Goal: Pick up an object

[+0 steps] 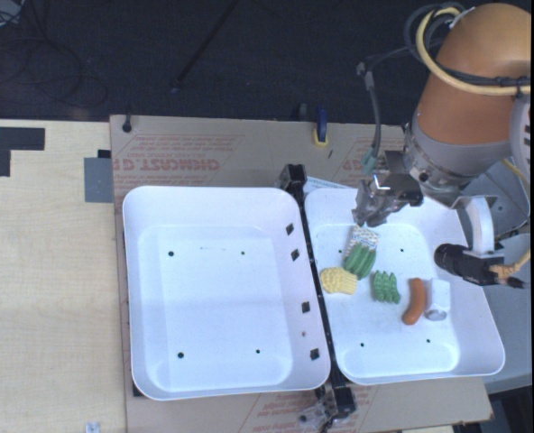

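Observation:
My gripper [372, 213] hangs over the back of the right bin [470, 354], just above a small speckled white piece [364, 237]. Directly in front of that piece lies a green pod [360, 260]. A yellow corn cob [338, 281] rests near the bin's left wall. A second green vegetable [386, 287] lies in the bin's middle, with an orange carrot-like piece [415, 300] and a small silver-white object [437, 303] to its right. Nothing shows between the gripper's fingers.
The left bin [141, 242] sits beside the right one, joined by black clips [305, 307] along the shared wall. Both bins stand on a cardboard sheet [222, 152] on the pale wooden bench [41, 287].

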Robot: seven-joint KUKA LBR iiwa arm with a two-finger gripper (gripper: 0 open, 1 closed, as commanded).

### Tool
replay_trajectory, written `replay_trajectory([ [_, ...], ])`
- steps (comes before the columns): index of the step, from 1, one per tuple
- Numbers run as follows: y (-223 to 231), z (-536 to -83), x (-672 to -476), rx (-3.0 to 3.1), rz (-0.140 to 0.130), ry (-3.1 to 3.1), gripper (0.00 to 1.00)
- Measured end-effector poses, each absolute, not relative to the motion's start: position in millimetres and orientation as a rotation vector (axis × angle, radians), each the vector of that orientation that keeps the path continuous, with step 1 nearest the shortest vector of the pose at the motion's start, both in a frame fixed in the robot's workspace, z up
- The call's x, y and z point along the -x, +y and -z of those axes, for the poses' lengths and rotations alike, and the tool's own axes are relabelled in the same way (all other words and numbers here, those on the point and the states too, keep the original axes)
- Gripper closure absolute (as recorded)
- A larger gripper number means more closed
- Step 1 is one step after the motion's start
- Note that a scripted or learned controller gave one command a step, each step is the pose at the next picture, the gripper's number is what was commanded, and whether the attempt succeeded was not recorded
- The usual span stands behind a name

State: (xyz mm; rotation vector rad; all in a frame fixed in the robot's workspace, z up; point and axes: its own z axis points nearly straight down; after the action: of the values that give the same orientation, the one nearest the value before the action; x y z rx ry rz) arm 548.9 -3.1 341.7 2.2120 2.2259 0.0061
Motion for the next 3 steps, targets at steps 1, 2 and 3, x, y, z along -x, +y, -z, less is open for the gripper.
replay_trajectory([
  [1, -6.0, -348.2, -546.0, -2.219, 0.007, 2.228, 1.0],
  [2, 67.4, -350.9, -509.4, -2.217, 0.004, 2.233, 1.0],
  [3, 142.6, -397.3, -561.0, -2.213, -0.007, 2.228, 1.0],
])
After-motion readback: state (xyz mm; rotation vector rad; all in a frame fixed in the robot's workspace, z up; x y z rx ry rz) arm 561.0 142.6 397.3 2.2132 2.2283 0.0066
